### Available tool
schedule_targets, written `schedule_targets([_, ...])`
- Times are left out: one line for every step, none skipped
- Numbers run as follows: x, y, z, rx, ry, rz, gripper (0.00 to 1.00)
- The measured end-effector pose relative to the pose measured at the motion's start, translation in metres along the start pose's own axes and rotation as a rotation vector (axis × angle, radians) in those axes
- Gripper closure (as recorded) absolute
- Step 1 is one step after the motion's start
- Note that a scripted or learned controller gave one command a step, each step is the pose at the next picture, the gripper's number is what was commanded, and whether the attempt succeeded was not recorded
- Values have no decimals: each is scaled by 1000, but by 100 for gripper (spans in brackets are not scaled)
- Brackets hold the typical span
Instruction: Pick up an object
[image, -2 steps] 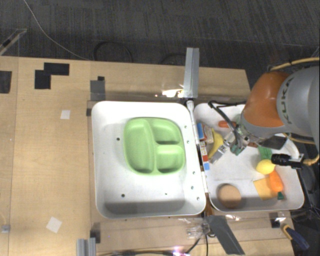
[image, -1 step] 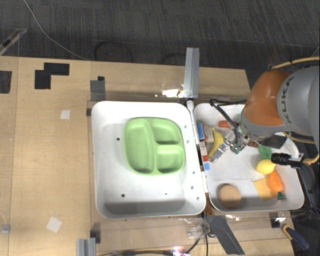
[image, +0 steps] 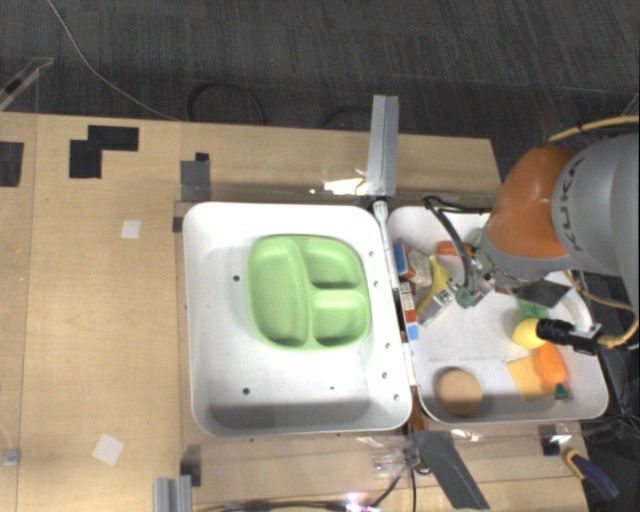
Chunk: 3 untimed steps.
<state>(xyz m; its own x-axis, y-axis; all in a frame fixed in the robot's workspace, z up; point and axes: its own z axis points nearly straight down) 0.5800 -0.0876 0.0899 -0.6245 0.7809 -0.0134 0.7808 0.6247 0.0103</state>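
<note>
Setting: dark grey carpet lies beyond a pale wooden desk (image: 90, 330) that carries two shallow white bins side by side.
Hand: the hand (image: 462, 292) reaches down into the right bin (image: 500, 412) near its upper left part; whether it is released or clenched I cannot tell, and nothing can be made out in its grasp.
Arm: grey with an orange band (image: 525, 205), coming in from the right over the right bin.
Just beside the hand: a yellow item (image: 437, 275) and a small orange-red piece (image: 446, 249), with a narrow blue and red packet (image: 404, 285) along the bin's left wall.
Further out in the right bin: a round tan ball (image: 459, 388) near the front edge, a lemon-yellow object (image: 528, 332), an orange carrot-like piece (image: 552, 366) and a pale yellow block (image: 524, 375) towards the right corner.
Left bin (image: 215, 400): a green divided tray (image: 305, 290) rests in its middle, well apart from the hand.
</note>
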Motion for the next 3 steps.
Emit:
schedule_targets([-63,35,-5,23,30,-166,0])
schedule_targets([-40,40,1,10,2,-29,0])
schedule_targets([-40,45,-12,-1,-6,-37,100])
